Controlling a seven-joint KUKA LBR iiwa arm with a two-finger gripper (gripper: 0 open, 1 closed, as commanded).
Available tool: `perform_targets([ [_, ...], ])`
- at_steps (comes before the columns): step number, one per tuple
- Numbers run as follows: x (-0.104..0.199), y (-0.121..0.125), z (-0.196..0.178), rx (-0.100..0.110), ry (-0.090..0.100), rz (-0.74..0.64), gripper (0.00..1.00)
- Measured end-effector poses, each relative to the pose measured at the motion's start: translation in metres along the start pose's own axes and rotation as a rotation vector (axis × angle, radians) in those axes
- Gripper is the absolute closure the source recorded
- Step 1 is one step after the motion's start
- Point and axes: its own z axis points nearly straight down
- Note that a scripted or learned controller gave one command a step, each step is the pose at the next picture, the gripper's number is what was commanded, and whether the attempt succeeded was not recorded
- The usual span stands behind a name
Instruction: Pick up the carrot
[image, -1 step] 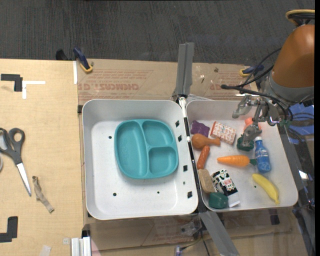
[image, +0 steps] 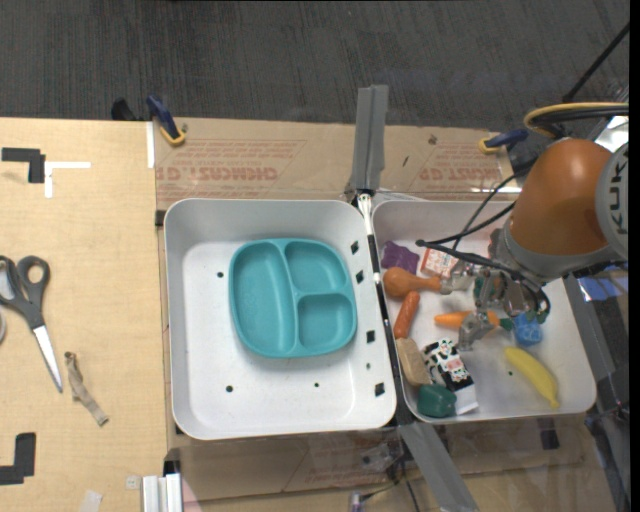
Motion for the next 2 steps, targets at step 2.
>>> perform_targets([
  [2,0.0345,0.0269,0.0011,0.01,-0.016,-0.124,0.0],
])
